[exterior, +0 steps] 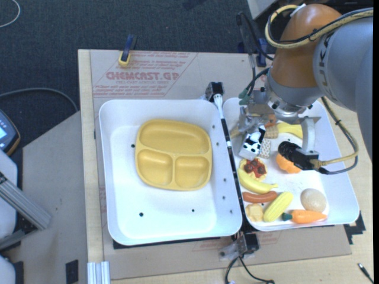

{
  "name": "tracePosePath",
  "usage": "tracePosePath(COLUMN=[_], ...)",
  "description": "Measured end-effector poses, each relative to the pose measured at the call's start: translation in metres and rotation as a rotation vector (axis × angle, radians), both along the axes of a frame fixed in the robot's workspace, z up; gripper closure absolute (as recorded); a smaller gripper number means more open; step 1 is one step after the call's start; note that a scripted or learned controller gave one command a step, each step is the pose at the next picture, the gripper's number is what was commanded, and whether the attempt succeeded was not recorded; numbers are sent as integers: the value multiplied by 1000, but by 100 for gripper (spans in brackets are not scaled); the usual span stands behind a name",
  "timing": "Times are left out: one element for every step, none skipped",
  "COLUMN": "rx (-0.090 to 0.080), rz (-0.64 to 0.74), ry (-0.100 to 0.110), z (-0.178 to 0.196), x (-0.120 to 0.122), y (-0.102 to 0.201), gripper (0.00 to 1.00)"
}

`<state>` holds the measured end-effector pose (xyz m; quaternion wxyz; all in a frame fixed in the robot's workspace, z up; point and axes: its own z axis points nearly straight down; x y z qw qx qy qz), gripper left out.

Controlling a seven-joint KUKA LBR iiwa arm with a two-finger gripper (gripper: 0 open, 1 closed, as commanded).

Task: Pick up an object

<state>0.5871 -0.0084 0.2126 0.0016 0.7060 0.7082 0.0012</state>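
Reaches in from the right over the right bin [349, 209]: grey arm [349, 46] with orange band, gripper [259, 125] low at the bin's upper left corner. Cannot tell how wide it stands, hidden under the wrist. Just below it, touching or nearly so, a black-and-white cow toy [253, 144]. Further down, a banana [256, 183], a sausage [259, 197], a corn cob [277, 206], an egg [313, 199] and a carrot [308, 216]. In the left bin [112, 158], well apart, a yellow divided plate [173, 154].
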Motion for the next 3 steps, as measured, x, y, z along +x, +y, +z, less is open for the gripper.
tracePosePath(rx=[0, 1, 0], rz=[-1, 0, -4], ry=[1, -1, 7], z=[-2, 22, 9], x=[15, 43, 36], y=[47, 93, 83], gripper=[100, 100, 100])
